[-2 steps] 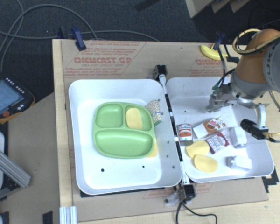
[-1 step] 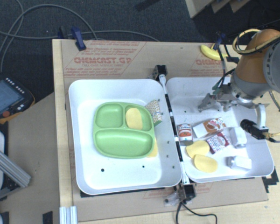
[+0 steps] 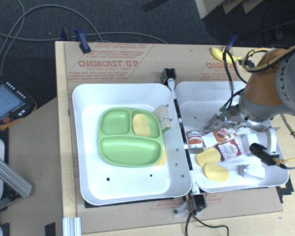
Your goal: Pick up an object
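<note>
My gripper [image 3: 220, 122] hangs low in the right bin [image 3: 205, 93], near its middle, just above a red and white packet [image 3: 224, 134]. A second red packet [image 3: 230, 150] lies right below that one. Left of them a small jar with a red label [image 3: 194, 140] stands by the bin's left wall. Two yellow chip-like pieces [image 3: 208, 157] [image 3: 216, 172] rest at the bin's front. A small white and grey block [image 3: 251, 171] sits at the front right. I see nothing held in the gripper.
The left bin [image 3: 88, 102] holds a green divided plate [image 3: 130, 150] with a yellow piece [image 3: 141, 125] in its upper right compartment. A patterned scrap [image 3: 162, 116] leans at the plate's far right corner. A raised divider [image 3: 179, 132] separates the bins.
</note>
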You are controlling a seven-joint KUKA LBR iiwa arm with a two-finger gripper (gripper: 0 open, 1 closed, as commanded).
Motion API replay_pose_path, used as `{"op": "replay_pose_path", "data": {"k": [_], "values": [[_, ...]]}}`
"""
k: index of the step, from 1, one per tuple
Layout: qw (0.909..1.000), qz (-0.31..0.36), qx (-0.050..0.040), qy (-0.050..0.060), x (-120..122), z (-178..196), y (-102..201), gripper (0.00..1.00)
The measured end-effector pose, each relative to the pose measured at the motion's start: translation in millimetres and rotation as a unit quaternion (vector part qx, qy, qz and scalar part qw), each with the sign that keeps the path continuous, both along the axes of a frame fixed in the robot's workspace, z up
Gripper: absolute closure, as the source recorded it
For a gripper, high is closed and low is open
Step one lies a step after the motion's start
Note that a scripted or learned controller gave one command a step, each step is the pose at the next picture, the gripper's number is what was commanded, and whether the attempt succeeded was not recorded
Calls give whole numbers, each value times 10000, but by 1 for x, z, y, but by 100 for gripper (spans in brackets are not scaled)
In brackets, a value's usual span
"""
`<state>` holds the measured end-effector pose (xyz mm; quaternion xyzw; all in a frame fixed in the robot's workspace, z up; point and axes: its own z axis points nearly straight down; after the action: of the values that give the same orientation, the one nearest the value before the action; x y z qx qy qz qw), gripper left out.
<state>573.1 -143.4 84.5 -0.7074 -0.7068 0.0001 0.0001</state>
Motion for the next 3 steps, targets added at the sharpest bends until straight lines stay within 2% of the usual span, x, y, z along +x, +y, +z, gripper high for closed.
{"op": "replay_pose_path", "data": {"k": [1, 2, 3], "values": [[10000, -3, -3, -13, 1, 10, 0, 100], [10000, -2, -1, -11, 1, 10, 0, 0], [10000, 12, -9, -18, 90, 63, -29, 0]]}}
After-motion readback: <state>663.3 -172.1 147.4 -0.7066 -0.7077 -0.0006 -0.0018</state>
